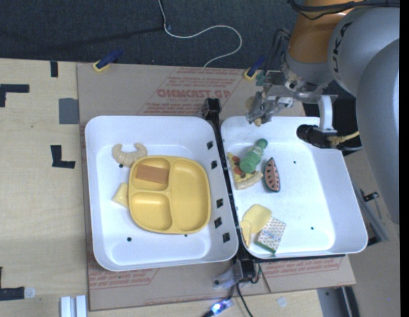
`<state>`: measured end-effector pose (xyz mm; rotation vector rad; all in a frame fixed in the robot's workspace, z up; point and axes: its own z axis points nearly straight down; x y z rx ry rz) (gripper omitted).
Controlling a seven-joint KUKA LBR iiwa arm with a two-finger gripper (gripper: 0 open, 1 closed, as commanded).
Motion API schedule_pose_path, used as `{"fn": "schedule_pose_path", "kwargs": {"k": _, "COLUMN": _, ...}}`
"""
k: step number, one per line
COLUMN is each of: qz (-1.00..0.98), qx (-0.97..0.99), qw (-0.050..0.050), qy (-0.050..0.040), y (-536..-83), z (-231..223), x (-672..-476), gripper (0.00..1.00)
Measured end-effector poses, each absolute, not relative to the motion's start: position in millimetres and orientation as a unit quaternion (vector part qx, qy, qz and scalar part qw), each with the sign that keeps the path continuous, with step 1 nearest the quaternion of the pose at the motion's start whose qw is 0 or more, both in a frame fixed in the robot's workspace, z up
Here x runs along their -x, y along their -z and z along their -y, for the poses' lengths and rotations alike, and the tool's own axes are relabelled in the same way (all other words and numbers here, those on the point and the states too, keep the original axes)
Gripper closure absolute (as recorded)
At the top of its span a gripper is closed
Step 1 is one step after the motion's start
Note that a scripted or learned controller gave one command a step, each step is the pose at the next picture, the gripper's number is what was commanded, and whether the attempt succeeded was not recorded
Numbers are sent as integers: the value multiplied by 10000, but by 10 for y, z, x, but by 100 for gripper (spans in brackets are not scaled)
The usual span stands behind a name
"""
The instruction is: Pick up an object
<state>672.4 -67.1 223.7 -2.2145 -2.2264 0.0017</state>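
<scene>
Far left of claw (262,114): yellow tray (170,193) in left bin (98,177). Below claw, right bin (323,197) holds green bottle (253,155), watermelon slice (272,174), both untouched. Advice: descend straight onto the bottle, fingers astride its width. Claw state: cannot tell, tips blurred. Items beneath the bottle are indistinct.

A white cable (203,32) loops across the dark floor up top, a cardboard sheet (164,91) lies flat on the tabletop (32,197), blue clips (107,59) at its corners.
</scene>
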Motion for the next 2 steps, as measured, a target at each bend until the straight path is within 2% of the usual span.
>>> {"fn": "schedule_pose_path", "kwargs": {"k": 1, "qz": 7092, "qx": 7050, "qw": 17, "qy": -8, "y": -2179, "z": 154, "x": -6581, "gripper": 100}}
{"fn": "schedule_pose_path", "kwargs": {"k": 2, "qz": 7081, "qx": 7061, "qw": 5, "qy": -4, "y": -2154, "z": 71, "x": -6709, "gripper": 100}}
